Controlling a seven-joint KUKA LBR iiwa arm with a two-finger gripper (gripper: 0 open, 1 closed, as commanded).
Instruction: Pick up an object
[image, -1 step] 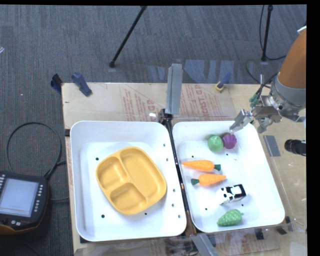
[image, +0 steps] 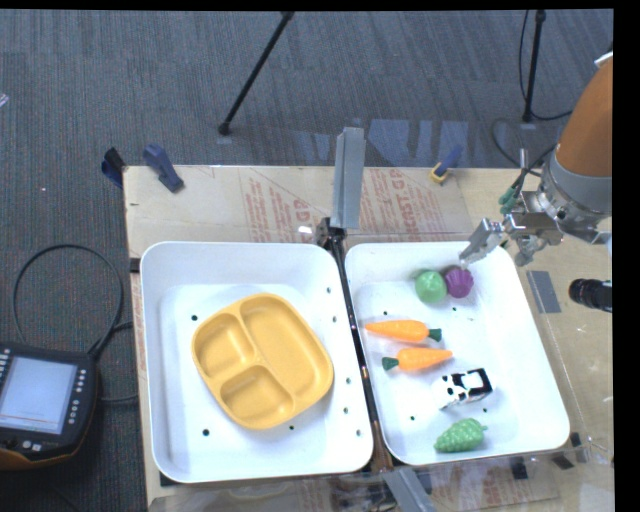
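Observation:
The right bin (image: 535, 330) holds several small toys. A green round fruit (image: 431, 287) and a purple one (image: 459, 282) touch each other near its far edge. Two orange carrots (image: 400, 329) (image: 420, 358) lie in the middle, one behind the other. A black-and-white toy cow (image: 466, 387) and a green bunch of grapes (image: 460, 436) sit toward the front. My gripper (image: 503, 248) hangs over the bin's far right corner, above and to the right of the purple fruit. It is open, with nothing between its fingers.
The left bin (image: 170, 300) holds a yellow divided plate (image: 262, 358). A grey upright post (image: 348, 185) stands behind the seam between the bins. A pendant with a screen (image: 40, 400) lies on the floor at the left.

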